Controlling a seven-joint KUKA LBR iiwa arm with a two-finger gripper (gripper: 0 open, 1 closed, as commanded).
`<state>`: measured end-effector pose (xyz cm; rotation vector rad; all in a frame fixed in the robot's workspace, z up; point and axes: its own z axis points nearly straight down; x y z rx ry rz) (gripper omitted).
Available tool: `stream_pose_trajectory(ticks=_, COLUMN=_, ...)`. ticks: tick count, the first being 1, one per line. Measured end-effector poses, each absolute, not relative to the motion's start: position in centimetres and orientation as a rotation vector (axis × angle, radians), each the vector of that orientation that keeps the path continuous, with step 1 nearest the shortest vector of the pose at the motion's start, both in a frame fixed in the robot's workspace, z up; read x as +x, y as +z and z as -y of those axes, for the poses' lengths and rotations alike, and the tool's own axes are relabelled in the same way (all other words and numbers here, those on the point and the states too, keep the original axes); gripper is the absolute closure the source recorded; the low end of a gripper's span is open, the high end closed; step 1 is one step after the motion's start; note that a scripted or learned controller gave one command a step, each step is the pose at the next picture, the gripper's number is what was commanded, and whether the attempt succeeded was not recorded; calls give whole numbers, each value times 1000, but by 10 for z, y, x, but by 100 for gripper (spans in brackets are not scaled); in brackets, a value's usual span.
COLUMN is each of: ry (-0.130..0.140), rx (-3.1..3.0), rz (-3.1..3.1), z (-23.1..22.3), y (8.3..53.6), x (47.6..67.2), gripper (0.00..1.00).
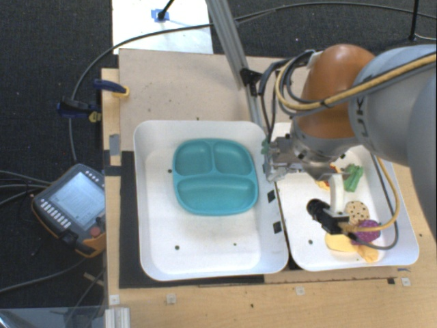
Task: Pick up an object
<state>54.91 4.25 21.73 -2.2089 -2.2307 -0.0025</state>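
Teal divided plate (215, 177) in left bin (157, 238)

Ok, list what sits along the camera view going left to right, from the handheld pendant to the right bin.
Teach pendant → left white bin with the teal divided plate → gripper at the divide between the bins → right white bin with small items, among them a green piece.

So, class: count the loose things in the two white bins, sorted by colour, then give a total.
Teal: 1, the divided plate
Green: 1, the green piece
Purple: 1, the purple piece
Yellow: 1, the yellow piece
Tan, spotted: 1, the spotted disc
Total: 5 that I can tell apart.
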Motion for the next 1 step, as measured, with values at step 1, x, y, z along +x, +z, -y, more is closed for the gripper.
stream_pose_trajectory(ticks=1, ry=-3, rx=-2207, rz=2232, z=-96, y=228, x=529, gripper=100)
